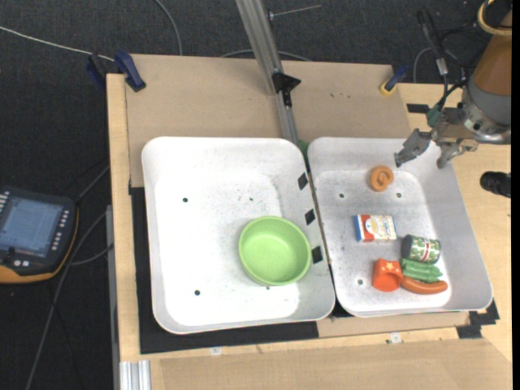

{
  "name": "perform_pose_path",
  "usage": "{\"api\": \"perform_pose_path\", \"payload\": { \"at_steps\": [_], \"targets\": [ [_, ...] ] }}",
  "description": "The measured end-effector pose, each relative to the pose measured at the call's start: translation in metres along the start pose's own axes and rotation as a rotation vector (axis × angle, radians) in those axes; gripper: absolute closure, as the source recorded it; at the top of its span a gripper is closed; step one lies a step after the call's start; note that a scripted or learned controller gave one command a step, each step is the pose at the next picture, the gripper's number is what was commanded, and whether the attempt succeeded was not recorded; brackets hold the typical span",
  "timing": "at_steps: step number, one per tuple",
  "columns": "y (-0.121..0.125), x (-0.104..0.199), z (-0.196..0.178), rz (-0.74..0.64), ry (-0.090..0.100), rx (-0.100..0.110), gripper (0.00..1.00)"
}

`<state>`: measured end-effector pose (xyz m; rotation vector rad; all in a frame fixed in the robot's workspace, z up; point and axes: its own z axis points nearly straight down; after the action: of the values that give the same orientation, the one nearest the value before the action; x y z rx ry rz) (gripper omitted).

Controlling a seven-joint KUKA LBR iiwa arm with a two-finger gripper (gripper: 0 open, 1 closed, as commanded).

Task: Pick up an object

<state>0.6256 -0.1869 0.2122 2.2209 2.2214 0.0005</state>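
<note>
Starting at your left, the left bin [175, 218] holds a green bowl [275, 250] near its lower right corner, close to the seam between the two bins. That bowl is wide and smooth-walled, so I judge it a poor candidate for a two-finger grip.

Move across the seam and the right bin [467, 242] carries the likelier targets. A small orange round piece [381, 178] sits alone toward the top. Below it lies a white carton with red and blue print [375, 227]. At the bottom, a green can [421, 249], an orange cup-like item [387, 275] and a red-and-green vegetable shape [423, 283] crowd together, touching or nearly so.

At the far right, your claw [428, 148] hangs over the upper edge of the right bin, its fingers spread and holding nothing. The orange round piece is the nearest thing to it.

Watch for these risks: that round piece may roll or squirt out as the fingers close. In the lower cluster, a finger could land on a neighbour and shove the pile. A descent this close to the bin's rim could clip it.
</note>
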Motion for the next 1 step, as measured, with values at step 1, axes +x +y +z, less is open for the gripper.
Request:
{"api": "perform_pose_path", "payload": {
  "at_steps": [1],
  "targets": [
    [-0.0088, 0.0065, 0.0533, 0.0, 0.001, 0.004, 0.0]
  ]
}}
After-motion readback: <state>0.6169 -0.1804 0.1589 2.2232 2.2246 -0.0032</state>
